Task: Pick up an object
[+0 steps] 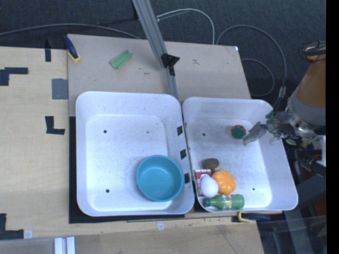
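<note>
We hover the gripper (254, 133) beside the small green-and-red object (238, 131); finger state we cannot tell, so we should centre over it before descending.

My gripper (254, 133) hangs over the right bin (275, 194), just beside a small green-red ball (238, 131); orange fruit (224, 181), egg (208, 186), green bottle (225, 201) nearer the bin's front.

White egg (208, 185) partly hides the red box (201, 173).

place: robotics lab | cues: taped bench (32, 142), two white bins (85, 142), loose cables (212, 25)
</note>
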Robot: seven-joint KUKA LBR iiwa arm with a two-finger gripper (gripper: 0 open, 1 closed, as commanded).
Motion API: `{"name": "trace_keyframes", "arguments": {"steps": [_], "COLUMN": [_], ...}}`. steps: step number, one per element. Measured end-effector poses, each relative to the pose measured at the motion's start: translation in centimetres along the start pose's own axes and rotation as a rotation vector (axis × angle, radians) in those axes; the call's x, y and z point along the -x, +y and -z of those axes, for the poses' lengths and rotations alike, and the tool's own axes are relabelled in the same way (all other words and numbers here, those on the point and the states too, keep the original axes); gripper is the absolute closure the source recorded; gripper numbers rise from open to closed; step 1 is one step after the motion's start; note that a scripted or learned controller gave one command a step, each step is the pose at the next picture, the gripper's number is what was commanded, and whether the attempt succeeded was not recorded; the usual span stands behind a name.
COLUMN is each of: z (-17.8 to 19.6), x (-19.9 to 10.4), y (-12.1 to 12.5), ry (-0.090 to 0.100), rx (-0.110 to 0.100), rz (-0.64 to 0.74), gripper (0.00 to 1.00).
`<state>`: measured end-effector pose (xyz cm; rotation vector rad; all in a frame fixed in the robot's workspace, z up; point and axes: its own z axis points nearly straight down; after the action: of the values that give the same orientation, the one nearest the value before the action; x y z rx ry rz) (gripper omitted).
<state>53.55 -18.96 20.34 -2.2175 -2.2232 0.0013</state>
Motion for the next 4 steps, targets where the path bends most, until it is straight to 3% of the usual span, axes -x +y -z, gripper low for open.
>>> {"name": "trace_keyframes", "arguments": {"steps": [1,3,4], "z": [0.0,-11.5,-10.4], "x": [0.0,-0.5,-0.6], "y": [0.0,0.4,0.4], "ry": [0.0,-0.002,0.0], "rx": [0.0,0.0,-0.002], "rz": [0.0,-0.001,0.001], "gripper": [0.0,0.0,1.0]}}
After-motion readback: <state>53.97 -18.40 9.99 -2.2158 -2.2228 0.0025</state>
